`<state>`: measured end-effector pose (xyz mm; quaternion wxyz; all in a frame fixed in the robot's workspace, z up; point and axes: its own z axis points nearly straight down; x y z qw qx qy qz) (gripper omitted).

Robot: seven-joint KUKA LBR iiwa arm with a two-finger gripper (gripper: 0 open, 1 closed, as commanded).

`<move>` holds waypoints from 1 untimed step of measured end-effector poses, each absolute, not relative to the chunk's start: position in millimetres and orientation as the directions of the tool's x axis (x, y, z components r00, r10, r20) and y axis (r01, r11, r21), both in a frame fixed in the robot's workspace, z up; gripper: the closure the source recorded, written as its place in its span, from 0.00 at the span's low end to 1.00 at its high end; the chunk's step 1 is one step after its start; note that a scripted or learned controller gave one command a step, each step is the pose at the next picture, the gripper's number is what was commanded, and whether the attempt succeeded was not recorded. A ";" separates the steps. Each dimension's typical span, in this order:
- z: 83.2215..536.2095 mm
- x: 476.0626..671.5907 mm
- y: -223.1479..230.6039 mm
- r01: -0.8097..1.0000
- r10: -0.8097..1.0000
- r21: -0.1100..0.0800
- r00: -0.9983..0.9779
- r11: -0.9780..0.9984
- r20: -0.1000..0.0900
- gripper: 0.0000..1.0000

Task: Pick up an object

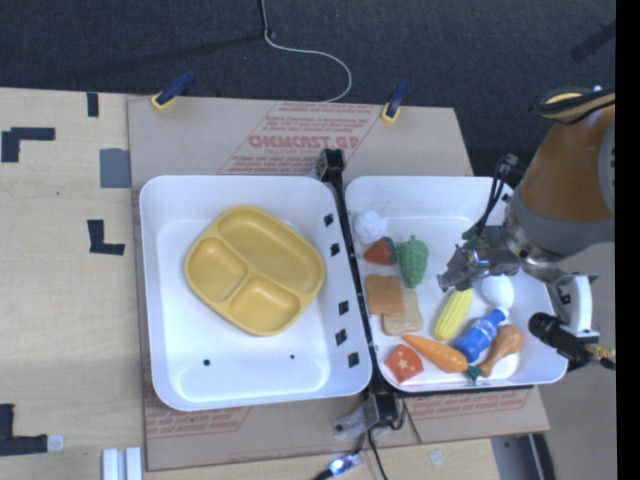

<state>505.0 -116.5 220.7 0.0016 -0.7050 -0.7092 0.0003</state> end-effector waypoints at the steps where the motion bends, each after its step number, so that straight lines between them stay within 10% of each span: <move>1: 215.1 506.3 -68.7 1.000 1.000 -0.003 -0.006 0.006 0.002 1.00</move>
